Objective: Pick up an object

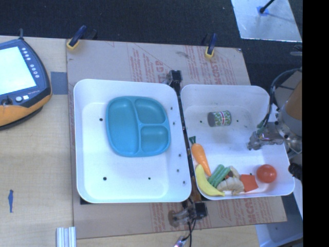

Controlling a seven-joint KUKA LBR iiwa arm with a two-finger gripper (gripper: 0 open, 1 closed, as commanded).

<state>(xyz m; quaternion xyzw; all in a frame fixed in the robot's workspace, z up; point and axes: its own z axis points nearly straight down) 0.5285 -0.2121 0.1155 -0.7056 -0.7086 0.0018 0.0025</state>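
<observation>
Red tomato [266, 173] sits in the right bin [231, 91] at its near right corner, just below the gripper [258, 140], which hangs over the bin's right side; the small can [219, 118] lies to the gripper's left, its long axis running left-right

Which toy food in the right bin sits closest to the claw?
The red tomato, just below the claw; the carrot and banana lie farther left.

Faint red lettering runs in rows across the cardboard sheet [154, 60] beneath the bins, too blurred to read. The small can [219, 118] in the right bin carries a patterned label, its words illegible.
</observation>
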